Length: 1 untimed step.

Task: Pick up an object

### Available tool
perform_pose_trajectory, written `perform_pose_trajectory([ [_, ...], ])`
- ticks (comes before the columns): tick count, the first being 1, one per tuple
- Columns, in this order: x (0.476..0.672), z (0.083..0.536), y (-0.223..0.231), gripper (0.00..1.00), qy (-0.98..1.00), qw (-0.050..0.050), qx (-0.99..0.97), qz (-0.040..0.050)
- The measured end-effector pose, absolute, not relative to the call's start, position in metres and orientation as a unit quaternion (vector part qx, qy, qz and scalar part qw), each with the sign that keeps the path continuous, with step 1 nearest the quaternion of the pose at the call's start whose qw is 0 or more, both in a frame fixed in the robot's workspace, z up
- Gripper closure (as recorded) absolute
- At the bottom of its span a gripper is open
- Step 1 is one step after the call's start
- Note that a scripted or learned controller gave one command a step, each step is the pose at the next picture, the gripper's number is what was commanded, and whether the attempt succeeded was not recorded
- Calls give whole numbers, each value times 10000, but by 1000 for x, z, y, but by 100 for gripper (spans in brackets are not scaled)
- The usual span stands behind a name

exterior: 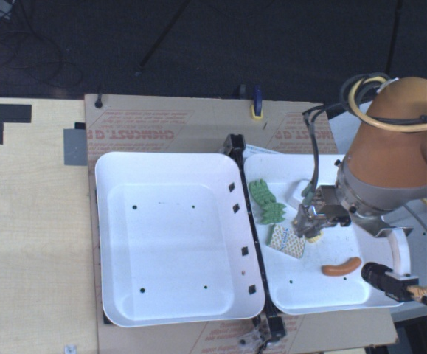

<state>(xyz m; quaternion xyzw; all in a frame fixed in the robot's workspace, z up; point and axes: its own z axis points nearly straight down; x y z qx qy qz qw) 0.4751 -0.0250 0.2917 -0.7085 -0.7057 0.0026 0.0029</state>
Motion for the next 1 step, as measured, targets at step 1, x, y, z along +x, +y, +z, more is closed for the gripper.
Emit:
perform_pose_trajectory([
  [1, 544, 341, 22, 100, -7090, -19, -7052, -20],
])
